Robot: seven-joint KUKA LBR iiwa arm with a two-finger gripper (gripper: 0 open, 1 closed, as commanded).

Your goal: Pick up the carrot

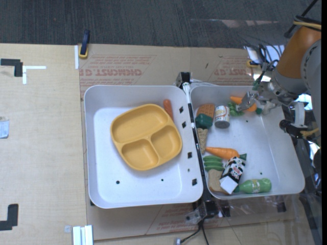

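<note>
One carrot (222, 151), orange with a green leafy end pointing right, lies flat in the middle of the right bin (276, 152). A second, smaller orange carrot-like piece (236, 100) with green at its base rests by that bin's back wall. My gripper (250, 102) hangs low at the back of the right bin, just right of the small orange piece and well behind the larger carrot. The grey arm with its orange band (299, 52) comes in from the upper right.
The left bin (97, 152) holds a yellow divided plate (146, 136) and a small reddish sausage (167, 106). Around the carrot are a tin can (221, 116), bread (206, 109), a green pepper (204, 120), green pods (213, 162), a cow-print carton (234, 170) and a green bottle (254, 186).
</note>
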